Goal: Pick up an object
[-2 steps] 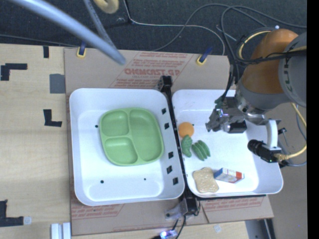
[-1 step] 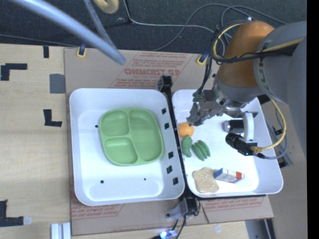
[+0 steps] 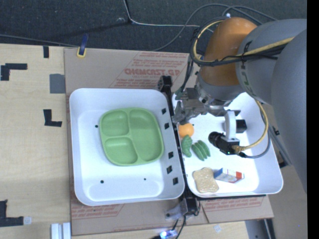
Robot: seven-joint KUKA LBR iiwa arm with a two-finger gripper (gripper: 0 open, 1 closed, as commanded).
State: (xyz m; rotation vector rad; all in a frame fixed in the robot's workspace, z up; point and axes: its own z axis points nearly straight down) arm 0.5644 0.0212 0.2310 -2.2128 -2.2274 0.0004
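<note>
My gripper [image 3: 183,112] hangs over the left side of the right bin [image 3: 264,180], just above a small orange fruit [image 3: 186,130]. Below the orange lie two green pods [image 3: 195,148] side by side. Nearer the front rest a tan slice of bread [image 3: 205,179] and a small white carton with red and blue print [image 3: 229,175]. The arm's orange band [image 3: 227,49] and grey body cover the bin's back part. Nothing shows between the fingers.
The left bin [image 3: 82,183] holds a green divided plate [image 3: 131,135]. A black divider [image 3: 172,133] runs between the bins. A black camera unit with cable [image 3: 224,141] hangs off the wrist over the right bin's middle. Cardboard lies under both bins.
</note>
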